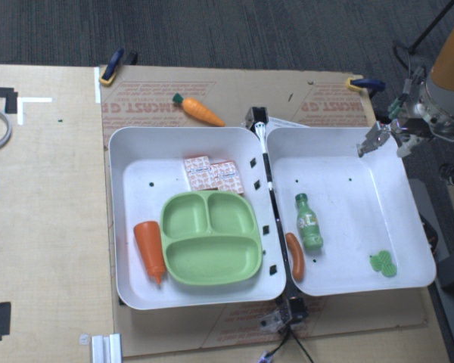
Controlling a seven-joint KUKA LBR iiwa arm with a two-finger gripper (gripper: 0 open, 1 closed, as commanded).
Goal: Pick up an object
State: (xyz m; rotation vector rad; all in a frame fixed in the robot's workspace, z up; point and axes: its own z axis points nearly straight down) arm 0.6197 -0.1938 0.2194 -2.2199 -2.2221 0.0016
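here, green bottle (309, 221) lies in right bin (408, 195).

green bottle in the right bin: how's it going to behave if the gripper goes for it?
The green bottle lies on its side on the smooth floor of the right bin, so a nudge across its length would probably roll it. It looks like small glossy plastic: likely light, stiff, somewhat slippery. The sausage lies close beside its base and may shift with it.
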